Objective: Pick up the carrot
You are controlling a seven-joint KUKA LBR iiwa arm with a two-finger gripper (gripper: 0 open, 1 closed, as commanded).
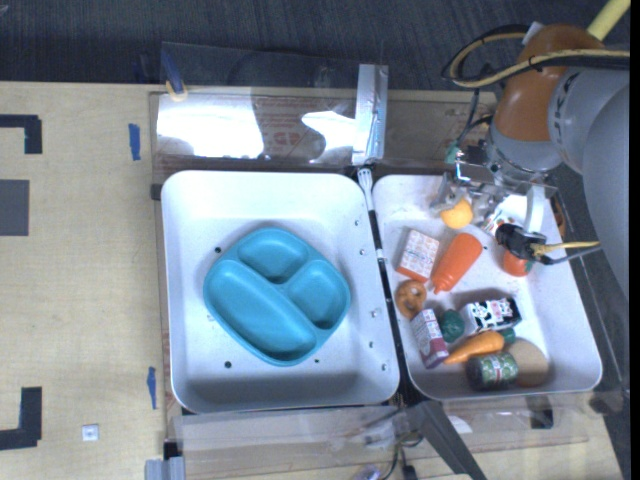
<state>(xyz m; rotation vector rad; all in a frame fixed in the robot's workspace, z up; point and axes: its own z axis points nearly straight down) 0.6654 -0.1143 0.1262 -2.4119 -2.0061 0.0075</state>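
Looking light, stiff and smooth, the carrot point(457, 261) suits a mid-body grip; whether the claw point(478, 200) is spread is unclear

A pale wooden bench top point(70, 298) with black markings meets dark grey carpeted floor point(250, 8) beyond
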